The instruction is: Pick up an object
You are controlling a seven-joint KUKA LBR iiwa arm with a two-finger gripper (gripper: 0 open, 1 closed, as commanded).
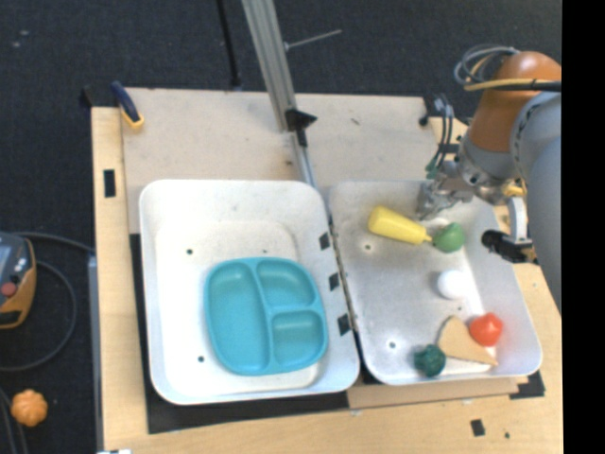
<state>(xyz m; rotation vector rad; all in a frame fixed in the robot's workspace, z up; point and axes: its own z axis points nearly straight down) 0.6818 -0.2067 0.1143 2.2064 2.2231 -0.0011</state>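
Yellow corn-shaped toy [400, 227] lies near far edge of right bin [378, 282] | pincer [437, 200] hovers just beside its green end; opening unclear, cannot tell any hold | advice: centre over yellow body, descend straight.

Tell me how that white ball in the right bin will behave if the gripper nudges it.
The white ball looks round and smooth, so it will probably roll away at a touch. It lies apart from other items on the right bin's bare floor, so little would stop it short of the wall.
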